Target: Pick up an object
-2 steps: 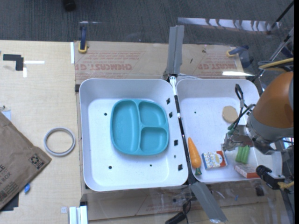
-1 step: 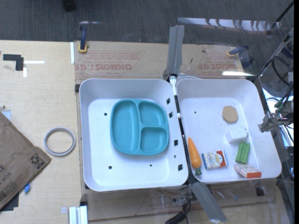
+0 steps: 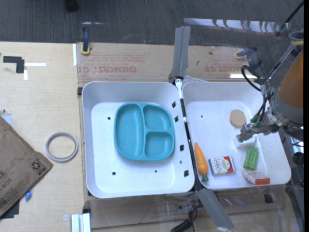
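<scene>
The right-hand shallow white plastic bin point(image 3: 270, 93) serves as the landmark. Above its right half hangs the metal two-finger end effector point(image 3: 245, 134), carried by the grey arm with its orange band point(image 3: 294, 83) reaching in over the bin's right wall. Whether the end effector is released or clenched cannot be told from this slant, and nothing shows between its tips.

Inside that bin, toward its far side, lies a flat round tan cookie-like disc point(image 3: 237, 118), just up from the end effector. Toward the bin's near right corner lies a green oblong toy vegetable point(image 3: 251, 158), just below the end effector, and nearer the front wall a small white and red box point(image 3: 256, 178). At the bin's near middle sits a small colourful printed carton point(image 3: 221, 165), and along its left wall an orange toy carrot with a green tip point(image 3: 201, 160).

Left of that bin stands the second white bin point(image 3: 91, 144), holding a teal three-compartment plastic plate point(image 3: 144, 131). Further left on the wooden bench point(image 3: 38, 105) lie a grey tape ring point(image 3: 62, 145) and a brown cardboard box point(image 3: 17, 166)
</scene>
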